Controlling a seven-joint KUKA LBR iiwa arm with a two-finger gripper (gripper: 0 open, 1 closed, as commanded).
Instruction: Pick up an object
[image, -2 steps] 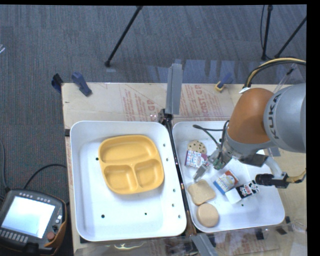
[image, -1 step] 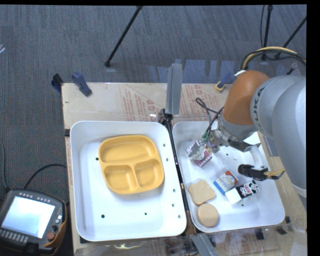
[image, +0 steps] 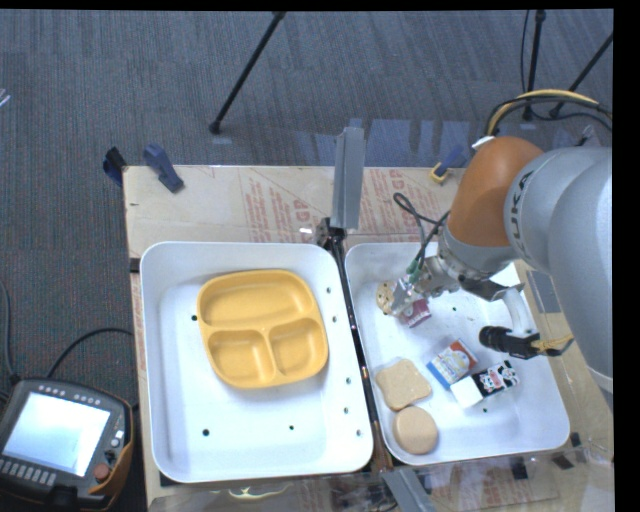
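Note:
My gripper (image: 404, 297) is low in the far left part of the right bin (image: 540, 420), hanging from the grey arm with its orange band. A small tan, speckled piece (image: 384, 296) lies right at its left side, and a dark red piece (image: 418, 313) sits just below and to its right. Whether either is between the fingers is hidden. Nearer the front lie a slice of toast (image: 403, 384), a round tan bun (image: 416, 430), a blue and orange carton (image: 452, 362) and a black and white carton (image: 493, 382).
The left bin (image: 170, 400) holds a yellow divided plate (image: 263, 326). A grey upright post (image: 348, 185) stands behind the ridge between the two bins. The arm's bulk covers the right bin's far right corner.

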